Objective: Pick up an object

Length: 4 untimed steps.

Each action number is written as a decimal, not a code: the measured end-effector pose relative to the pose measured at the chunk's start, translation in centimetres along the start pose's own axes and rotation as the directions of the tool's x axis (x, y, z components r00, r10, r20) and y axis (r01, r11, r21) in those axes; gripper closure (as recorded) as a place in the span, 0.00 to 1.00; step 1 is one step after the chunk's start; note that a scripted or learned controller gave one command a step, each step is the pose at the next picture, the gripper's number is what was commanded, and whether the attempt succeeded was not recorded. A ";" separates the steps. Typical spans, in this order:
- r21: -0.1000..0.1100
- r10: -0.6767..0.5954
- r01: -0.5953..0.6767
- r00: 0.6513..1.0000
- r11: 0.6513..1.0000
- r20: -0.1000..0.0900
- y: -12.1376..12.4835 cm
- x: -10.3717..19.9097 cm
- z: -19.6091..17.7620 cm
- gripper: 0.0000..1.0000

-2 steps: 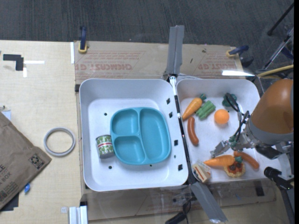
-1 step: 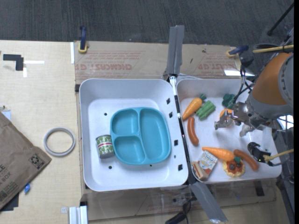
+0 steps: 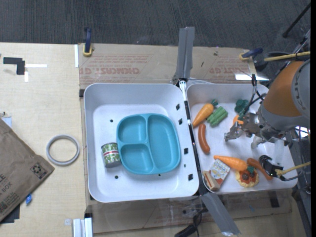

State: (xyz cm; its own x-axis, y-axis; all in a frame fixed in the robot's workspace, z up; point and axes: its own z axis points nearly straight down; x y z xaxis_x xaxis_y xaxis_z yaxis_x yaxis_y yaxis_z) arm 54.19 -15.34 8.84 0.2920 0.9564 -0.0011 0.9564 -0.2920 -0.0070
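Sandwich (image 3: 216,175) at bin rim (image 3: 199,147), end effector (image 3: 243,134) mid-bin

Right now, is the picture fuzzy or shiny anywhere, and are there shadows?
In the camera view, the teal plate and the can look fairly sharp; the left bin has soft grey shadows along its inner walls, with no strong glare; the gripper over the right bin looks slightly smeared, so its details are hard to make out; light is even overall.
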 end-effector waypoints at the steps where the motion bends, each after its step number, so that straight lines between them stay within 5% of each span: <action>1: -0.004 -0.451 0.451 0.893 0.893 0.002 -5.8 -3.0 0.0 0.00; 2: -0.003 -0.448 0.448 0.894 0.894 0.001 4.7 -1.3 -0.1 0.00; 3: -0.001 -0.449 0.449 0.894 0.894 0.002 4.8 -1.4 -0.7 1.00; 4: -0.001 -0.449 0.449 0.894 0.894 0.001 4.8 -1.4 -0.7 0.00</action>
State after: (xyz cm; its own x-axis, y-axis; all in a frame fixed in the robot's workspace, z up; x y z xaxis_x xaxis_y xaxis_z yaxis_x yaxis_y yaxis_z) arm 58.39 -18.03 9.54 -0.1681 0.9858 0.0007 0.9858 0.1681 -0.0061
